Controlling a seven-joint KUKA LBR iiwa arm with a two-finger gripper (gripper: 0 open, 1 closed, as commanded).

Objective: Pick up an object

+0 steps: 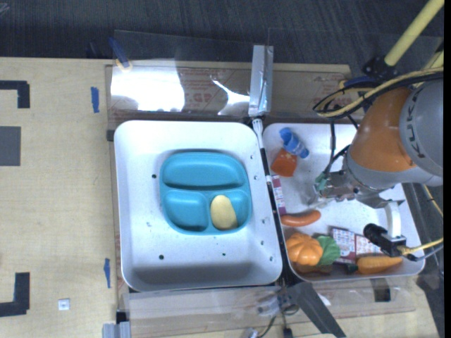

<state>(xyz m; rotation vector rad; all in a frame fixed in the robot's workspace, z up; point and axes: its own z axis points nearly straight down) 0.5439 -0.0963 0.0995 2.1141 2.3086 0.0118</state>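
- I am hanging my claw (325, 186) low over the right-hand shallow white plastic bin (320, 134), near its middle; the tip is small and blurred, so I cannot tell how it stands, and I am seeing nothing gripped in it.
- I am judging the pick as not yet done: every object is lying on a bin floor, so the descent, the closing and the lift are all remaining.
- The nearest candidate is the long red-orange sausage-shaped toy (301, 219), lying at about 7 o'clock from my claw, just beside it but apart from it.
- Its long axis is running roughly from 9 o'clock to 3 o'clock, tilting slightly up towards the 3 o'clock end; I cannot tell one end from the other, so I am calling no front.
- At 10 o'clock from my claw the small orange bottle with a blue cap (287, 155) is lying tilted, its cap pointing towards 1 o'clock.
- Along the 6 o'clock wall the orange toy pumpkin (303, 248) is sitting touching a green leafy toy (328, 250), and an orange toy carrot (378, 263) is lying farther towards 3 o'clock, long axis near level.
- In the left-hand shallow white plastic bin (141, 189) a yellow egg-shaped toy (223, 212) is resting in a blue divided plastic tray (201, 171), well apart from me.
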